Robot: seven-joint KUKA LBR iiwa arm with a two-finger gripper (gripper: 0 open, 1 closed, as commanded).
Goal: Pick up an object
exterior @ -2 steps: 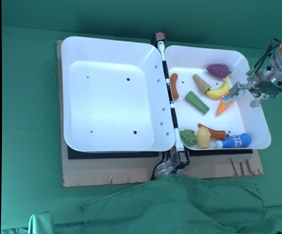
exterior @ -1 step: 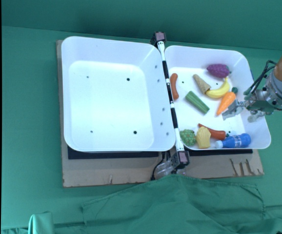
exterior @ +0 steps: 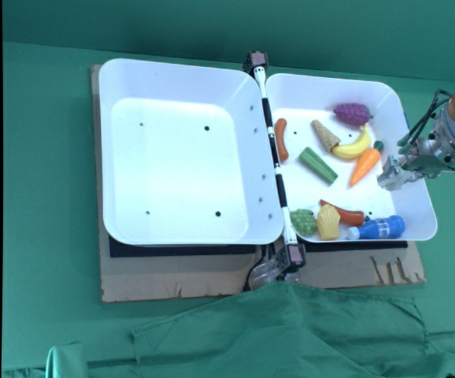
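Observation:
The right bin holds several toy foods: a purple grape bunch, a yellow banana, an ice cream cone, an orange carrot, a green cucumber piece, and an orange sausage. Along the front wall lie a green lettuce, a yellow corn, a red chili and a blue bottle. My gripper hangs over the bin's right side, just right of the carrot, with nothing seen between its fingers.
The left bin sits beside the right one, joined by a black and white divider. Both rest on a cardboard sheet. Green cloth bunches up in front of the bench.

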